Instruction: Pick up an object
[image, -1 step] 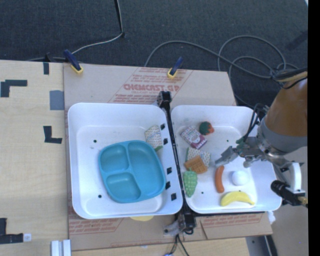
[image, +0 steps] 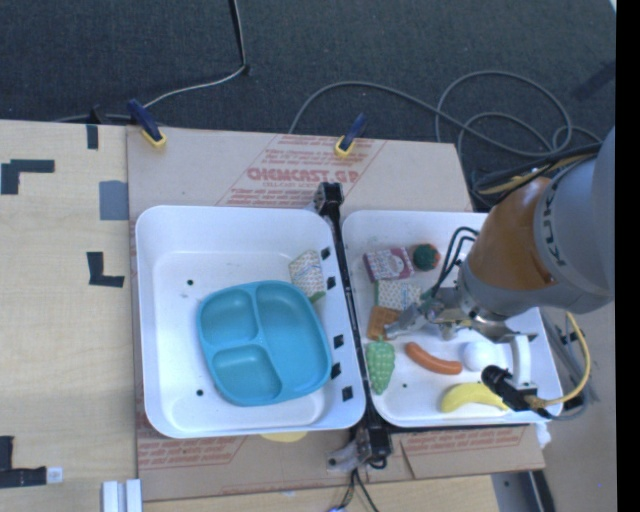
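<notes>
Crowded around the grey two-finger tool (image: 412, 318) in the right white bin (image: 520, 408) lie an orange sausage-shaped toy (image: 433, 359), a yellow banana (image: 470, 398), a green knobbly piece (image: 380, 364) and a patterned square block (image: 398, 293). Whether the tool is spread or pressed together cannot be told. A blue divided plastic plate (image: 263, 340) sits in the left white bin (image: 160, 300).

We look down at a slant from one fixed camera above the bench (image: 60, 300), near enough that both white bins, the left bin (image: 160, 300) and the right bin (image: 450, 405), sit mid-frame; the arm (image: 545, 240) enters from right.
</notes>
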